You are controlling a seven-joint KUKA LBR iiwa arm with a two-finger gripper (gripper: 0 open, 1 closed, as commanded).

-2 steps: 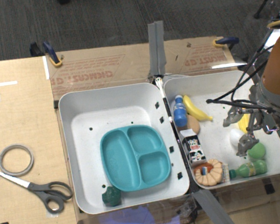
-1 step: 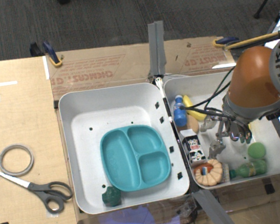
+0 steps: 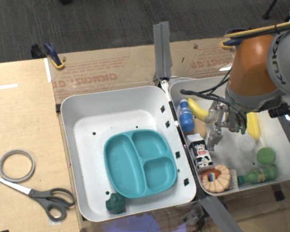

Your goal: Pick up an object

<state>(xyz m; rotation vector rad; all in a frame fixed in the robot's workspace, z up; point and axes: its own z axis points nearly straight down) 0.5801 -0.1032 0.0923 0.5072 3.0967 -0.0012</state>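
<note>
Teal plate fills left bin.

Bright, even overhead light, soft shadows, white bins slightly glaring, bluish glow at the bottom edge.

Two white bins, one teal tray, two bananas.
</note>
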